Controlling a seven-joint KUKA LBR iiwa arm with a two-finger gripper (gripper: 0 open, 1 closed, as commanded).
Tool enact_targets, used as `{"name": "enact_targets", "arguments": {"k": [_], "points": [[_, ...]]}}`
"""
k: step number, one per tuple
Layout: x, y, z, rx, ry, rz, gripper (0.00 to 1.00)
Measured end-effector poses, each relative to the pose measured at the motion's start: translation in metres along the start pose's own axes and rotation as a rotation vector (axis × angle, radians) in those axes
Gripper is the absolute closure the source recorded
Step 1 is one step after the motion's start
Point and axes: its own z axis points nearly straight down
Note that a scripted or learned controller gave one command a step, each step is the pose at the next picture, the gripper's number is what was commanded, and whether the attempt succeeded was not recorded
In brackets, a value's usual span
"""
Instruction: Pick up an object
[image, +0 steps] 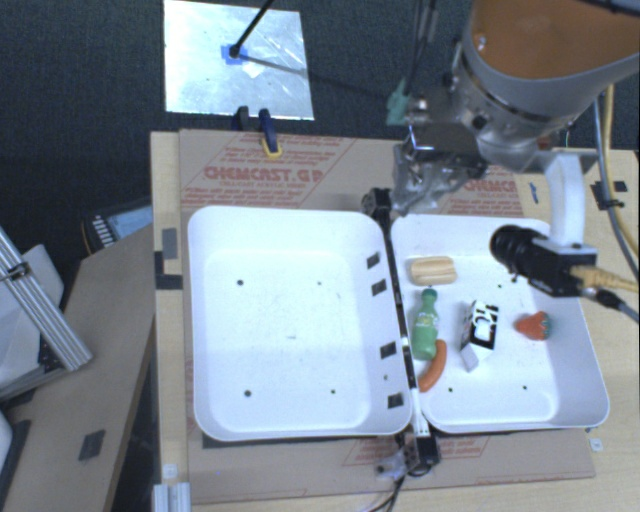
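My tool (425, 185) hangs above the far rim of the right white bin (570, 400); I cannot tell its opening. The tan bread roll (432, 269) lies just nearer the camera, below it.

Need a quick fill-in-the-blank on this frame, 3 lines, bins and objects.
1. All the objects lie in the ____ bin.
2. The green bottle lies between the bread roll and the ____.
3. The strawberry lies to the ____ of the black-and-white carton.

Missing words: right; carrot; right
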Motion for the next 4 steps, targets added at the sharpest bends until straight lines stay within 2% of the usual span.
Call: {"name": "enact_targets", "arguments": {"k": [4], "points": [[0.000, 0.019, 0.000, -0.001, -0.002, 0.011, 1.00]]}}
